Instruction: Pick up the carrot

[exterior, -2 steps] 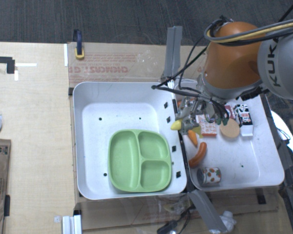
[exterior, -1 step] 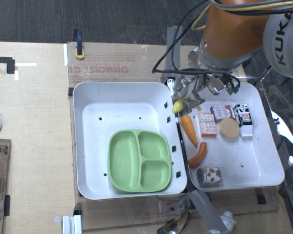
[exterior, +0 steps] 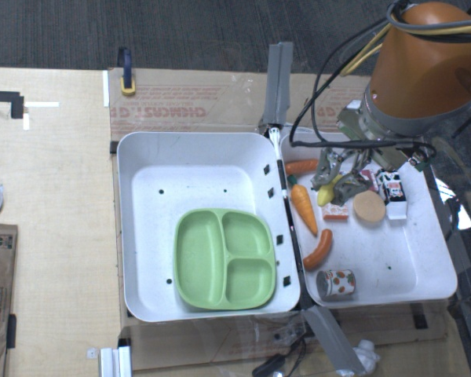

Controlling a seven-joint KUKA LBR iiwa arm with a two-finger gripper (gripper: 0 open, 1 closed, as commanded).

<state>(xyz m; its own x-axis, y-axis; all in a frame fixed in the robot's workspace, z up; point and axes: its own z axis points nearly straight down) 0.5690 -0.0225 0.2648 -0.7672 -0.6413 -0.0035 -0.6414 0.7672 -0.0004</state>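
The orange carrot (exterior: 302,208) lies lengthwise near the left wall of the right bin (exterior: 424,277), its thin tip pointing to the front. My gripper (exterior: 332,171) hangs below the arm's orange band in the back part of that bin. It is just right of and behind the carrot's thick end, over a small yellow item (exterior: 326,194). The carrot lies free on the bin floor, apart from the gripper.
The right bin also holds a red sausage (exterior: 318,248), a second one (exterior: 301,166) at the back, a tan disc (exterior: 369,207), a small can (exterior: 335,283), a white box (exterior: 393,188) and a red-white packet (exterior: 336,214). A green divided plate (exterior: 224,258) lies in the left bin (exterior: 141,210).
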